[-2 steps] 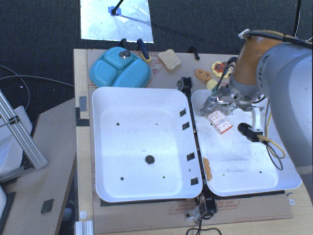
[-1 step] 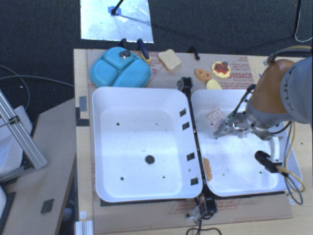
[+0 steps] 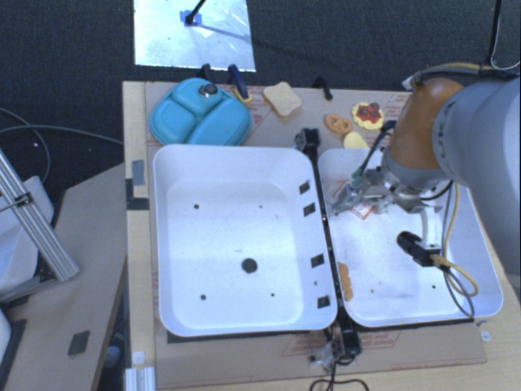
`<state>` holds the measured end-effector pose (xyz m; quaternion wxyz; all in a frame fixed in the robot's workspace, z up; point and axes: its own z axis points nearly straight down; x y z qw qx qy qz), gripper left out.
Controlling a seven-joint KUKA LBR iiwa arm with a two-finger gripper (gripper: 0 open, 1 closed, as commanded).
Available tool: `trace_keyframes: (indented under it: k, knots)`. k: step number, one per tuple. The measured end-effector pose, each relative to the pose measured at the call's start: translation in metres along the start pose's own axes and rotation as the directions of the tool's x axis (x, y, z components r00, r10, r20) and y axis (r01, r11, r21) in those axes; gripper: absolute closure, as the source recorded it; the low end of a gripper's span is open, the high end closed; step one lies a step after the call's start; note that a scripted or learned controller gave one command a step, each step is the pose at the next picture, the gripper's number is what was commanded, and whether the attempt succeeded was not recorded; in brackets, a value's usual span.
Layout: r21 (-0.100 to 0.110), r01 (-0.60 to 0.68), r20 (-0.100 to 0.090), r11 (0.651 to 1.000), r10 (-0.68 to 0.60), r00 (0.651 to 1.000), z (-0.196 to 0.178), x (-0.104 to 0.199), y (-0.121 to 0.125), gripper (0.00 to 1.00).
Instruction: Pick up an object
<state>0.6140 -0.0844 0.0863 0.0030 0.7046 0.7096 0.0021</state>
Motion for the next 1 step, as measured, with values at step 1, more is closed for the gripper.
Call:
trace_keyframes:
  k: [1]
  knots:
    - [-0.003, -0.008, 0.003, 1.000, 0.008, 1.000, 0.0003, -0.0719, 0.0571, 0.00]
